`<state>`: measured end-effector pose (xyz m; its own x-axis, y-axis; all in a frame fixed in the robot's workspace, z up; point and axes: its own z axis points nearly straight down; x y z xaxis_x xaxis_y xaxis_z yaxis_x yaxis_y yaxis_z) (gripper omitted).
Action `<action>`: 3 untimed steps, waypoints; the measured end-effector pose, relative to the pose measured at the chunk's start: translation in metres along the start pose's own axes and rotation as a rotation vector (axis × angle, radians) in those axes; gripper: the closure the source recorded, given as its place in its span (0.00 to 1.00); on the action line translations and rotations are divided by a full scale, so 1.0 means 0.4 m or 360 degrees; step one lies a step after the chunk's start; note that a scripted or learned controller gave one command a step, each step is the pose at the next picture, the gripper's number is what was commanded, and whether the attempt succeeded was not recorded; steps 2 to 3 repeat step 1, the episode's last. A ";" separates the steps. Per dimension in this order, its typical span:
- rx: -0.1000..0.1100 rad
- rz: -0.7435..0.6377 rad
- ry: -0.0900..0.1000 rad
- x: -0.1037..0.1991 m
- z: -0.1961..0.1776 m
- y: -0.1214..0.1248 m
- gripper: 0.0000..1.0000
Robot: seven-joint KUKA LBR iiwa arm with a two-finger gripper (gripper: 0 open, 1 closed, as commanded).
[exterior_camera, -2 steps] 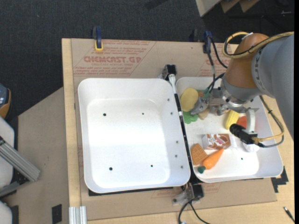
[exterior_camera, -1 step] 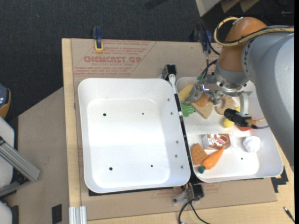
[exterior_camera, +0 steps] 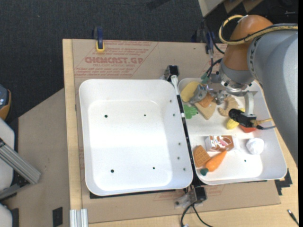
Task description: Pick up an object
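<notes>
My gripper (exterior_camera: pixel 211 94) hangs low in the upper part of the right-hand white bin (exterior_camera: pixel 272 167), right over a tan wedge-shaped block (exterior_camera: pixel 205 109) beside a yellow rounded piece (exterior_camera: pixel 188 90). I cannot tell its opening. An orange plastic carrot (exterior_camera: pixel 214 161) lies lower in that bin.

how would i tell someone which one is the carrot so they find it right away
Look at the right-hand white bin, then at its near left corner. The carrot lies there tilted, just below a small printed packet and beside a waffle-patterned biscuit. It is the one bright orange, tapered piece in the bin.
</notes>
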<state>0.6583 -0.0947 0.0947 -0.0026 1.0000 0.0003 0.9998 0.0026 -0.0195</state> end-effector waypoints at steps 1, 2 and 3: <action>-0.0053 -0.0002 -0.0002 0.061 -0.332 0.020 1.00; -0.0053 -0.0002 -0.0002 0.061 -0.332 0.020 1.00; -0.0053 -0.0002 -0.0002 0.061 -0.332 0.020 1.00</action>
